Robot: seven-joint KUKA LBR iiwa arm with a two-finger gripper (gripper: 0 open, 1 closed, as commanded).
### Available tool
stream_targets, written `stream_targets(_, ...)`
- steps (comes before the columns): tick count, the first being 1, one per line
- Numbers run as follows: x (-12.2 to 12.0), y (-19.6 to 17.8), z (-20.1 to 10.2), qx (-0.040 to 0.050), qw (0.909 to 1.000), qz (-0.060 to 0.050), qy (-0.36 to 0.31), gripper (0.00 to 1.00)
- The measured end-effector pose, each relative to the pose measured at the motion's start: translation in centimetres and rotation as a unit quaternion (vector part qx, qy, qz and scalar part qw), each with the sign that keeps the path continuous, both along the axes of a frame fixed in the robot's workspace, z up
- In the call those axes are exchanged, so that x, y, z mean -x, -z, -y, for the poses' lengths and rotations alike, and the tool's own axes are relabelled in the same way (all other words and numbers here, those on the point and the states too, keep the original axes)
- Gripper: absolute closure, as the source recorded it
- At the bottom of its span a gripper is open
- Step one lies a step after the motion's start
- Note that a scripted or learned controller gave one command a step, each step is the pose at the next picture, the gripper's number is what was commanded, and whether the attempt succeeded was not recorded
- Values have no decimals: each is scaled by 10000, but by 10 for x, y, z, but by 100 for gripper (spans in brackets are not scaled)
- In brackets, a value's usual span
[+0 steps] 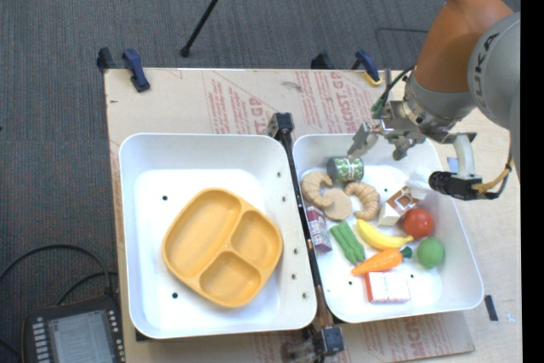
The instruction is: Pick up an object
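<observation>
My gripper [379, 145] hangs over the back edge of the right bin [463, 289], open, its two fingers spread with nothing between them. Just below and left of it a small green can [346, 169] lies on its side. The bin also holds toy food. There are tan pastries [318, 184], a curled croissant [368, 198], a banana [381, 235], a red tomato [416, 223], a green lime [430, 252], a carrot [378, 262], green beans [347, 241] and a red-and-white box [388, 287].
The left bin [136, 183] holds a yellow divided plate [223, 246]. A dark red bar [317, 229] lies against the right bin's left wall. Blue clamps [135, 68] grip the bench's back edge. A small screen [75, 342] sits on the floor at the lower left.
</observation>
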State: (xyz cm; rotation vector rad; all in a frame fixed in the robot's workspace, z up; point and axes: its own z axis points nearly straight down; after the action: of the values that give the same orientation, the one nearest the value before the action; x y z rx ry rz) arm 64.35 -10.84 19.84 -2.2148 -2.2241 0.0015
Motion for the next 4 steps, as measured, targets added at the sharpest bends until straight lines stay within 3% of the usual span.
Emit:
stream_targets(1,57,98,-6,1,10000,15,19,0)
stream_targets(2,112,111,-21,-2,10000,-5,28,0)
stream_targets(3,35,111,-21,1,10000,-2,12,0)
stream_targets(4,-1,111,-18,3,10000,6,0,0)
